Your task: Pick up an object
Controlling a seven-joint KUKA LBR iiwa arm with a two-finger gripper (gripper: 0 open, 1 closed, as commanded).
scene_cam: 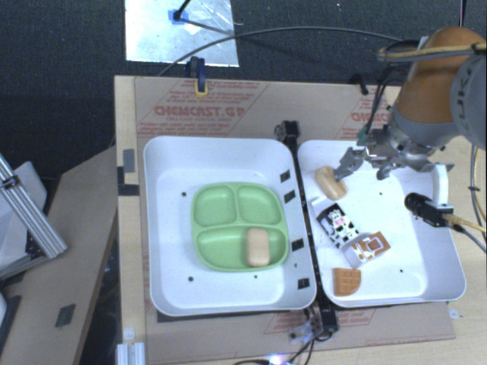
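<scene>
While I scan from the left of the frame, I see the left shallow white plastic bin (163,204) holding a pale green divided plastic tray (217,230), and a small tan bread-like block (259,246) lies in the tray's lower right compartment. Moving right, past the black-clipped seam between the bins, the right shallow white plastic bin (445,276) carries a rounded beige bun-shaped piece (330,182) near its upper left corner, a small white box with black markings (338,224) just below it, a brown and white patterned card-like packet (369,247) beside that box, and an orange waffle-like square (347,282) close to the lower left edge. At the upper right, the two-finger gripper (367,164) hangs over this bin with its grey fingers spread, pinching nothing; its left fingertip (344,169) sits just beside the bun-shaped piece.
</scene>
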